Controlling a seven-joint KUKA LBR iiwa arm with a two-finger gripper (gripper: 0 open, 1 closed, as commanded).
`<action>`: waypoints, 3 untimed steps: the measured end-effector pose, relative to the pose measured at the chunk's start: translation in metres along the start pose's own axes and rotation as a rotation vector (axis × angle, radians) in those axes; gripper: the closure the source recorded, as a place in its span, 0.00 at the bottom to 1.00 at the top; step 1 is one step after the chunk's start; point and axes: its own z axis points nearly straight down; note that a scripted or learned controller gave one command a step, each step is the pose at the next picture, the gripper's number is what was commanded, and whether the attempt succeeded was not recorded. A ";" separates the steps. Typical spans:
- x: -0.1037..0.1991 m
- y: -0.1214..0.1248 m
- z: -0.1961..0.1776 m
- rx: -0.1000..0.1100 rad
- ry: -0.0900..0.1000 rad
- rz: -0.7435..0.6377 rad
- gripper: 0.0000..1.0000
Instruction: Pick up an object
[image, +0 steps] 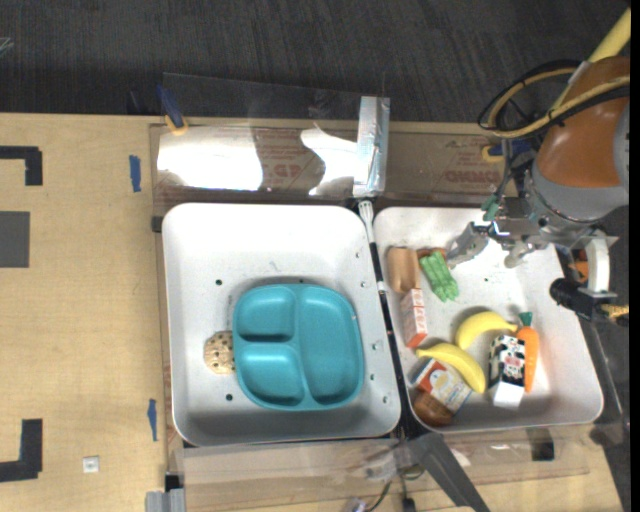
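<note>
1. The gripper (492, 243) hangs over the right bin (585, 400), near its far edge, with fingers spread and nothing between them: a stance for reaching down, I judge.
2. The pickable things crowd that bin's left and near side: green toy (438, 276), bananas (470, 345), carton (508, 368), carrot (530, 356).
3. The left bin (190, 250) holds a teal tray (297, 345) and a cookie (219, 352) touching the tray's left edge.

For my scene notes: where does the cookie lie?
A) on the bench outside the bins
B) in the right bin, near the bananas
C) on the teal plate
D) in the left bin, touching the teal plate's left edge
D: the cookie rests on the left bin's floor against the teal plate's left rim.
</note>
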 end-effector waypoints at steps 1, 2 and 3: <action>-0.001 0.013 0.001 -0.002 -0.001 0.013 0.00; 0.008 0.038 0.120 -0.008 -0.003 -0.135 0.00; 0.008 0.040 0.108 -0.013 -0.003 -0.134 1.00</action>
